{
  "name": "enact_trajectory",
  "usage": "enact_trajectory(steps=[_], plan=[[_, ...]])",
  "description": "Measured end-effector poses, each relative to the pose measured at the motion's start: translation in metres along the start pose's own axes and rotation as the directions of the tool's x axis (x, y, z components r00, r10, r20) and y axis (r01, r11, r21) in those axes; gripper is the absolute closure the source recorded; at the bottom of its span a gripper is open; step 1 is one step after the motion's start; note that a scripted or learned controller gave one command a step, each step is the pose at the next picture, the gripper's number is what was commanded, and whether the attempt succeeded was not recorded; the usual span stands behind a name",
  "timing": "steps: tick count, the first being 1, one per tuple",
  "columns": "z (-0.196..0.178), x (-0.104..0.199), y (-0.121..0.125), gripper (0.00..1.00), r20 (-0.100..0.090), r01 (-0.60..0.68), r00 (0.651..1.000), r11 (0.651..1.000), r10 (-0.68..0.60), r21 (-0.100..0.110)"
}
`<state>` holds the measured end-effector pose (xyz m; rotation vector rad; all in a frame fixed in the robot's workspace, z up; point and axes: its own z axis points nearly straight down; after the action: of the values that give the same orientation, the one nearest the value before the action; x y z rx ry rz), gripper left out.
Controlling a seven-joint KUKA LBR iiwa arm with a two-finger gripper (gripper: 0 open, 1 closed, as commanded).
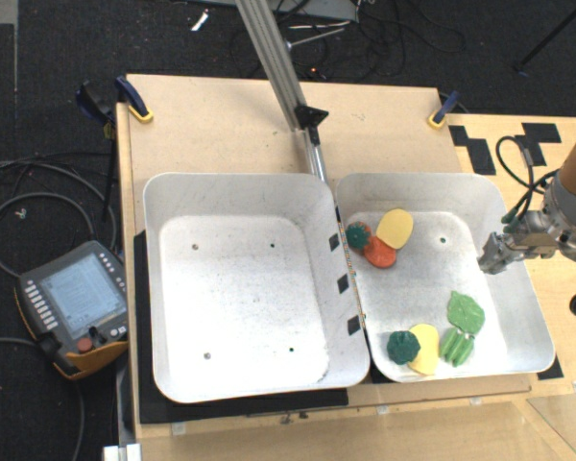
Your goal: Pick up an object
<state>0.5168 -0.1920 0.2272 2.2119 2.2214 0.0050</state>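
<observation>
Grey metal claw [494, 257] over right bin's rim [518, 286]; grip state unclear; lumpy soft toys [427, 344] inside.

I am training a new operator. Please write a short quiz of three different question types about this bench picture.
1. True or false: all the objects lie in the right bin.
2. Which object lies nearest the divider between the bins? A) dark green piece B) yellow piece C) light green piece
3. Fill in: the claw hangs over the right bin's ____ edge in the camera view.

Key: 1 true; 2 A; 3 right.
</observation>
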Motion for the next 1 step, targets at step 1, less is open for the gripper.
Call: enact_trajectory(steps=[1], plan=[[-0.0561, 0.0095, 0.0, 1.0, 0.0, 0.001, 1.0, 1.0, -0.001, 0.0]])
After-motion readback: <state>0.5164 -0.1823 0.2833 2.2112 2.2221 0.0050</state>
